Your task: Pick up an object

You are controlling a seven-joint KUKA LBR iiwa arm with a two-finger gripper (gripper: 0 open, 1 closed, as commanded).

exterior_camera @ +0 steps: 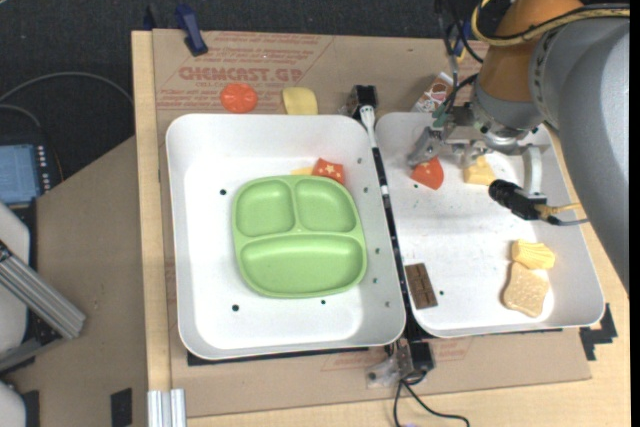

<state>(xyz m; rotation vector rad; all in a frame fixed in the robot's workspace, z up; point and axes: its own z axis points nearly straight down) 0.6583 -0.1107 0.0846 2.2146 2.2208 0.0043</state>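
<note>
My gripper [437, 147] hangs over the far left part of the right bin [455, 315]. A small red piece of toy food [429, 175] lies on the bin floor just below and in front of it, very close or touching. To its right rests a pale yellow chunk [478, 172]. Nearer the front right of this bin are a yellow piece [533, 255] and a slice of toast [527, 292]. A brown chocolate bar [420, 284] lies at the front left of the bin.
The left bin [200, 305] holds a green divided plate [298, 235] with a red and yellow item [326, 170] at its far edge. Behind the bins on the cardboard sit an orange disc [239, 97], a yellow block [299, 101] and a blue clip [190, 27].
</note>
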